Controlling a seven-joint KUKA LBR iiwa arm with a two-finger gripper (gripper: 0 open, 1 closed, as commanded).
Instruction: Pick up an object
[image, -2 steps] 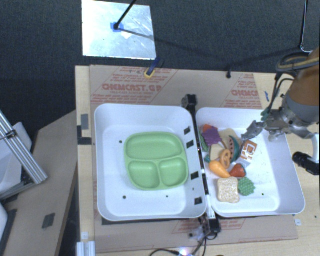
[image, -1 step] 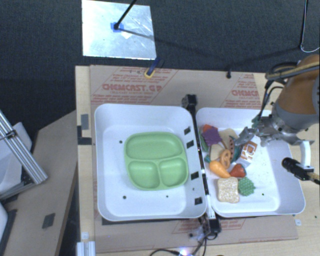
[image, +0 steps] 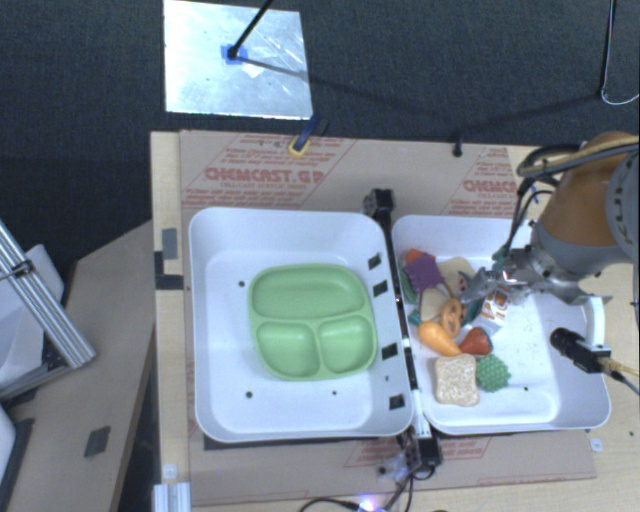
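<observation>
The right bin (image: 575, 412) holds a heap of toy food along its left side. A purple piece (image: 422, 270) lies at the back with a pale piece (image: 456, 268) beside it. In front of them are a brown pretzel-like ring (image: 452, 317), an orange piece (image: 437, 338), a red piece (image: 476, 342), a green broccoli-like piece (image: 492, 372) and a slice of bread (image: 456, 380). My gripper (image: 488, 287) hangs low over the heap's right edge, just above a small white and red packet (image: 493, 309). Nothing is seen held in it.
The left bin (image: 215, 400) carries a green divided plate (image: 310, 320). A black clip rail (image: 395, 330) runs between the two bins. The grey and orange arm (image: 585, 215) comes in over the right bin's back right corner. Bare white floor lies in the right bin's front right part.
</observation>
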